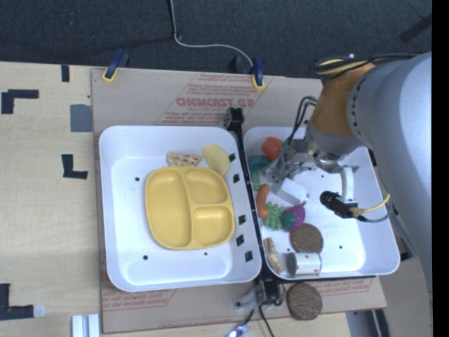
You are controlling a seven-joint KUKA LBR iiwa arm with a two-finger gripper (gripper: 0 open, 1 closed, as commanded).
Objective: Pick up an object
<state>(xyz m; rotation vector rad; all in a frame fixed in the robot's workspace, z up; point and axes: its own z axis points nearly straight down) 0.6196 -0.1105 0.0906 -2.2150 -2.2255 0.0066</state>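
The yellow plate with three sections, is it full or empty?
Empty. All three compartments of the yellow plate show bare yellow surface; the food pieces lie outside it, against its far rim, in the left bin.

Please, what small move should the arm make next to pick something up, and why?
Probably lower a little and close. The gripper hovers over the toy food heaped at the right bin's left side, near the orange carrot, and nothing is seen between its fingers.

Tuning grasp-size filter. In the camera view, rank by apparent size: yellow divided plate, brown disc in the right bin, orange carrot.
1. yellow divided plate, by far the largest.
2. brown disc.
3. orange carrot, slimmer than the disc, though similar in length, so it's close.
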